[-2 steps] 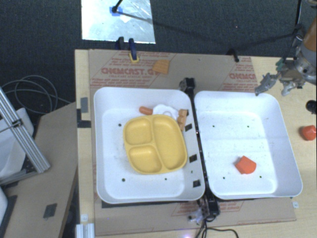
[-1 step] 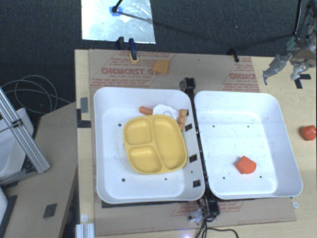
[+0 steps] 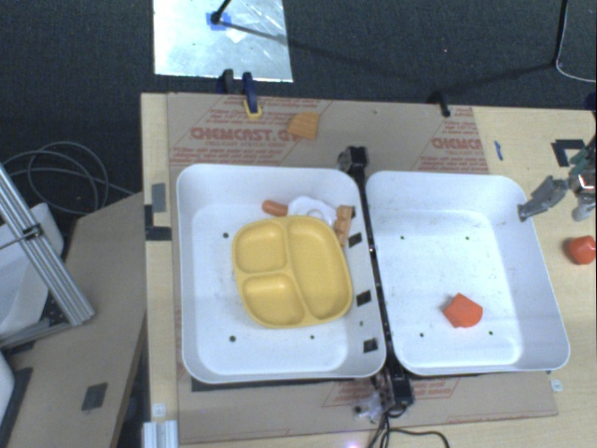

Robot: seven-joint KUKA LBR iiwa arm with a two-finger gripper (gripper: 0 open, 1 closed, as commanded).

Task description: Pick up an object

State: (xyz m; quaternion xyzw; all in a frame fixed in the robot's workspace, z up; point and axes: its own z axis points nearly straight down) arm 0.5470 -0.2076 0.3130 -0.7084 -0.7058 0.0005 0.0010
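The gripper [image 3: 560,192] sits at the right bin's [image 3: 410,189] three o'clock rim, well apart from everything inside, so the approach step appears to be in hand, with nothing grasped. Whether the jaws are open or closed, I cannot tell. The likeliest target is the orange block [image 3: 463,311], lying alone toward five o'clock on that bin's floor. The next move probably calls for swinging toward seven o'clock, then descending over it. The block looks small, chunky and angular.
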